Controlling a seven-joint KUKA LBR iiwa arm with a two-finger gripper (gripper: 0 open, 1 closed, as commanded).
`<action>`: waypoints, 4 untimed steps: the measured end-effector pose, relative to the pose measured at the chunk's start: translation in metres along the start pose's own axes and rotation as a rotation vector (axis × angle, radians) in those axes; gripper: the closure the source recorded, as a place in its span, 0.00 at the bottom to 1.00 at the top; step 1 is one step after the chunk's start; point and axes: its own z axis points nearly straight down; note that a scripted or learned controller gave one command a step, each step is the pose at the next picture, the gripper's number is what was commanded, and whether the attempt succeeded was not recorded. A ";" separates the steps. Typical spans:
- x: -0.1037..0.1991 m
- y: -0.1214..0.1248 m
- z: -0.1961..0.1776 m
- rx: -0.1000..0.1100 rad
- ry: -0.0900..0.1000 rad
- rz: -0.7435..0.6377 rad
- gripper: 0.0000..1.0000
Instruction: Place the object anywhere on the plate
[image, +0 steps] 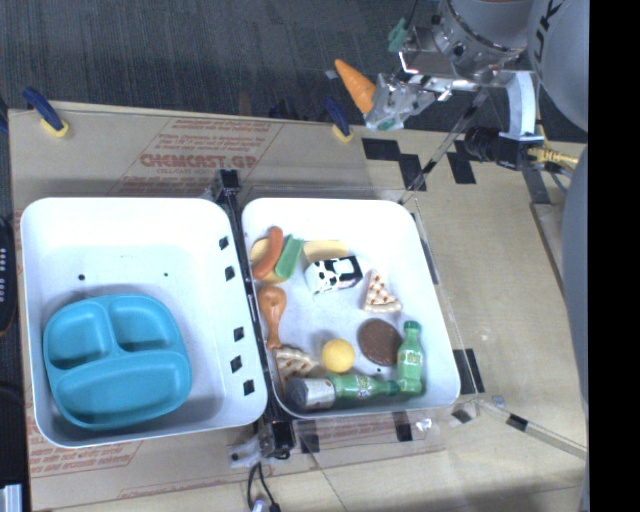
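White plastic forms both shallow bins on the bench, seen from above at a slant. In the left bin (60, 225), a blue plate (115, 357) with three compartments lies in the near half, its back edge near the bin's middle. The right bin (425, 260) holds a heap of toy food: a hot dog (267, 252) and a green piece (290, 256) at the back left, a yellow banana (325, 248) next to them, and a black-and-white cow (334, 273) just in front of the banana. A pizza slice (379, 293) lies right of the cow, a brown cookie (379, 341) in front of it, and a lemon (338, 355) left of the cookie. A drumstick (272, 305) lies along the left wall. Two green bottles sit at the near right corner, one upright (410, 357), one lying along the front wall (345, 389).

Well behind the bins, at the top of the view, the gripper (385, 103) hangs above the bench's far edge, outside both bins. An orange carrot (355, 84) sits right at the fingertips, pointed end up and to the left. The fingers appear to close on its lower end, though the contact is small and hard to make out.
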 end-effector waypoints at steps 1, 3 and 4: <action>-0.047 -0.001 -0.116 0.005 0.000 0.072 1.00; -0.127 0.000 -0.041 0.013 0.005 -0.298 1.00; -0.127 -0.016 -0.001 0.012 0.004 -0.645 1.00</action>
